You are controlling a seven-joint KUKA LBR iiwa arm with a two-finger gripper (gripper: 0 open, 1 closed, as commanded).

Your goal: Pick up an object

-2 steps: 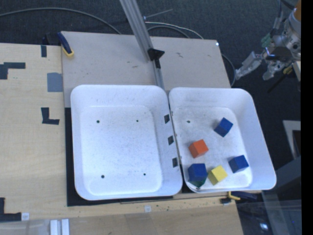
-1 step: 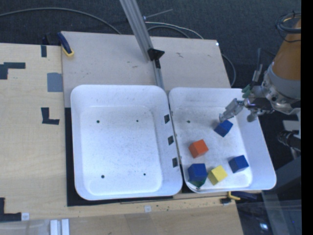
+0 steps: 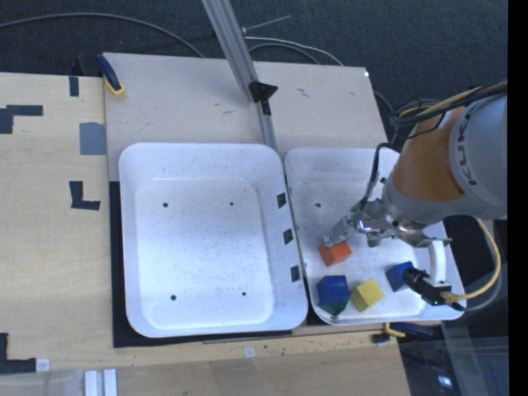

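1. Fingers of my claw [image 3: 341,236] are hard to read: grey metal tips blur together just above the orange block [image 3: 335,254], so I cannot tell how far open they are, nor whether they grip it or only touch its top edge.
2. My own arm [image 3: 450,167], grey with an orange band, covers much of the right bin's [image 3: 330,172] right side, and whatever lies beneath it is hidden.
3. Something green shows at the lower edge of the big blue block [image 3: 333,289], mostly tucked under it; I cannot say what it is.
4. The small blue block [image 3: 399,275] is partly covered by the black fitting [image 3: 422,284] on my wrist.
5. Bins, counted: two, both white and shallow, side by side on the worktop [image 3: 49,221]. The left bin [image 3: 198,238] shows only a few dark dots on its floor.
6. Blocks, counted: four in plain sight, all in the near part of the right bin: one orange, one yellow [image 3: 368,294], two blue.
7. The yellow block sits between the two blue ones, near the bin's front rim; the orange block lies apart from them, farther back.
8. A metal rail [image 3: 235,52] slants down from the top edge to the gap between the bins, and its upper end is cut off.
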